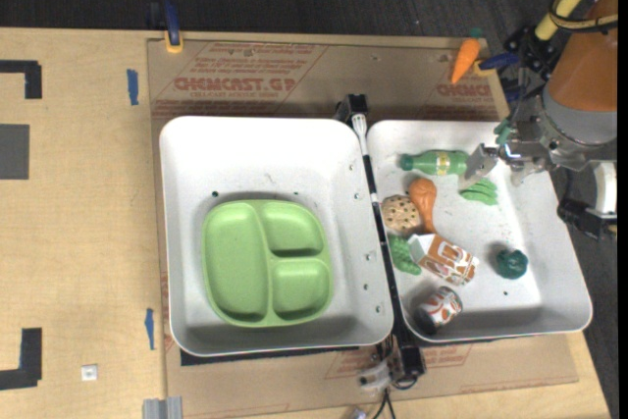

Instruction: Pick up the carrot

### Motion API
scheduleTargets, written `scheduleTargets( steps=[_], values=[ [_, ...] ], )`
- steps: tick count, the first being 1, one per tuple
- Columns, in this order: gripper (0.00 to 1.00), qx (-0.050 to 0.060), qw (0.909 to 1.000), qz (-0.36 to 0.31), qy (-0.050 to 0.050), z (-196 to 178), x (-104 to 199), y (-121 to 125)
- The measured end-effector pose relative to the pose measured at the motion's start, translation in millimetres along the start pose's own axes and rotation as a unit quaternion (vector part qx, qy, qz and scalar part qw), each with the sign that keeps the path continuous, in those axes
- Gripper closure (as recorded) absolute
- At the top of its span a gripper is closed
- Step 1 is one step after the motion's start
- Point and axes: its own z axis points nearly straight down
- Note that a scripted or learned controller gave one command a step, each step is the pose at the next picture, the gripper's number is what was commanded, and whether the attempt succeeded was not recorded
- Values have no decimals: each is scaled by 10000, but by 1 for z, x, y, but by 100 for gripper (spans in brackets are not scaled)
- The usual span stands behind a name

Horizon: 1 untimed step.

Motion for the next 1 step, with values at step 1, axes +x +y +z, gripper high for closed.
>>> scheduleTargets(
  steps=[1],
  values=[
    [0,-16,9996,274,-6,92,52,29]
  ],
)
